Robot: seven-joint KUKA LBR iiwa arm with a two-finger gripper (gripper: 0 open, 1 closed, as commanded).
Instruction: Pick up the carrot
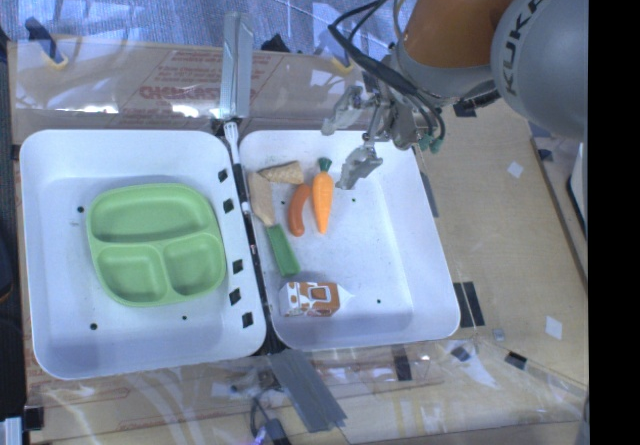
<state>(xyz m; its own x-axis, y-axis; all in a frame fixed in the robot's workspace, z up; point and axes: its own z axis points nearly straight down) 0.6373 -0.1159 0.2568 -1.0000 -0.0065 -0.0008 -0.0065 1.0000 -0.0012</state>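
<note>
A green divided plate (155, 243) with three compartments lies in the middle of the left bin (50, 333). In the right bin (410, 273), a beige, bread-like piece (281, 173) sits near the far left corner, with a pale wedge (261, 198) just below it along the left wall. An orange-red sausage (298, 209) lies just right of that wedge. A green stick (283, 249) lies slantwise by the left wall. A small brown and white carton (310, 299) rests near the bin's near edge.
</note>
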